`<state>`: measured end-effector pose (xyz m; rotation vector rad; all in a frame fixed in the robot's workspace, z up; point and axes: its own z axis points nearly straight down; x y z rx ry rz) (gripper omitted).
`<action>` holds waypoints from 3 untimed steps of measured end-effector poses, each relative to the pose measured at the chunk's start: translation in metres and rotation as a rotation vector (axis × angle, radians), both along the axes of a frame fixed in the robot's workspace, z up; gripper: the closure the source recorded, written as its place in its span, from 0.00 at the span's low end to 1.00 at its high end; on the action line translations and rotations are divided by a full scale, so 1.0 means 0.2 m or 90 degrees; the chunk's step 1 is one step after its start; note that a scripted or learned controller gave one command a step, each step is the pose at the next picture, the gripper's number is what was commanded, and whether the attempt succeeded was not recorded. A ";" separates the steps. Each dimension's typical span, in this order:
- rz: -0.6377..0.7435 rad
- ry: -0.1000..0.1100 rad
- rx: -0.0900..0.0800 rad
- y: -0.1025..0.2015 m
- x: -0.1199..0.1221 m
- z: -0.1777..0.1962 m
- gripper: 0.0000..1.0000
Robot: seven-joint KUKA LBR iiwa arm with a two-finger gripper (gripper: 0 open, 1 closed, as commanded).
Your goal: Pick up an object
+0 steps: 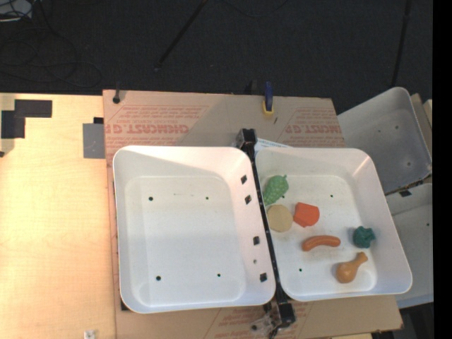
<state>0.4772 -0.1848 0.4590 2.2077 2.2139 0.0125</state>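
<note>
Scanning left to right: left bin [141, 162] carries no objects, all the candidates sit in the right bin [374, 189]. Green leafy toy [275, 188] and pale round piece [280, 218] hug the divider at the bin's 9 o'clock side, close together, possibly touching. Orange-red block [306, 214] sits just beside the round piece at its 3 o'clock. Sausage [321, 243] lies at the block's 5 o'clock, long axis running 9-to-3. Dark green toy [364, 236] sits toward the bin's 3 o'clock edge; drumstick [350, 267] near 5 o'clock, long axis slanting from 8 up to 2.

Gripper state — can't tell. Arm enters from the right, so my guess is the dark green toy and drumstick are the nearest reach; sausage has the most clearance around it — fingers should close across its short axis.
</note>
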 end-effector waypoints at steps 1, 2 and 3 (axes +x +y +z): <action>0.002 0.014 0.005 0.34 0.00 -0.25 1.00; 0.003 0.016 0.005 0.75 -0.01 -0.50 1.00; 0.002 0.010 0.004 1.05 -0.01 -0.28 1.00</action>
